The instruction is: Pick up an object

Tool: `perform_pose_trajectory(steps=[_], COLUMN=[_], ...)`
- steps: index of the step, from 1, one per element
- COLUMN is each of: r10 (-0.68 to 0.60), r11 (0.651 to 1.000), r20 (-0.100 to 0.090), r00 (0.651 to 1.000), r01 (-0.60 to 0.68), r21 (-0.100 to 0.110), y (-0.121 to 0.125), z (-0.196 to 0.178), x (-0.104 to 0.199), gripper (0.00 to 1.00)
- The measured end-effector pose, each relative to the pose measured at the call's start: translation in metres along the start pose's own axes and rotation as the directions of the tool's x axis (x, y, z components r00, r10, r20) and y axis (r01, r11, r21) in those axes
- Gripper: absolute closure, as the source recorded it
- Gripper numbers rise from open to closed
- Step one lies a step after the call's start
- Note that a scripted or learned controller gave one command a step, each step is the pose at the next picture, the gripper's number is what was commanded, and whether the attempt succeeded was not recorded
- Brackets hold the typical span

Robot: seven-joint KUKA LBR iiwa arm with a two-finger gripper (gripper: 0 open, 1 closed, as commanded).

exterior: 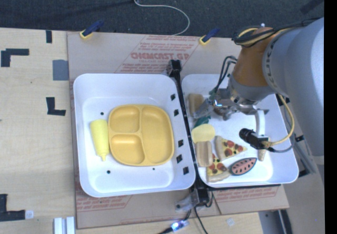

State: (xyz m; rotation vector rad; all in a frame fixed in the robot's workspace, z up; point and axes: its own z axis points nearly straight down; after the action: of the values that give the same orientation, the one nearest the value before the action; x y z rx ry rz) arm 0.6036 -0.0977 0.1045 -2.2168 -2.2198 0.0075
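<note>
Gripper (210, 108) sits low in the right bin (281, 172), near its left wall, above the toy food. Whether it is spread or closed cannot be told. Pizza slice (230, 148) lies below it, tip pointing left, long axis roughly across the bin.

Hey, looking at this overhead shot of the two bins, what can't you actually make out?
- Gripper, camera view: the wrist above covers the fingers, so their state and any contact are unclear.
- Brown item in the right bin: partly under the gripper, identity unclear.
- Green piece beside it: too small to identify.
- Arm: cut off by the right edge.
</note>
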Motion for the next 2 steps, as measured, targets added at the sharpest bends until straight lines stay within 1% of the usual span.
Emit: perform_pose_trajectory(steps=[1,2], r10=[-0.001,-0.001], r11=[1.0,1.0], r20=[0.001,0.001], r00=[1.0,1.0], r01=[0.001,0.001], r21=[-0.004,-0.006], y=[0.0,0.0], z=[0.021,0.01], x=[0.001,0.001], gripper=[0.0,1.0])
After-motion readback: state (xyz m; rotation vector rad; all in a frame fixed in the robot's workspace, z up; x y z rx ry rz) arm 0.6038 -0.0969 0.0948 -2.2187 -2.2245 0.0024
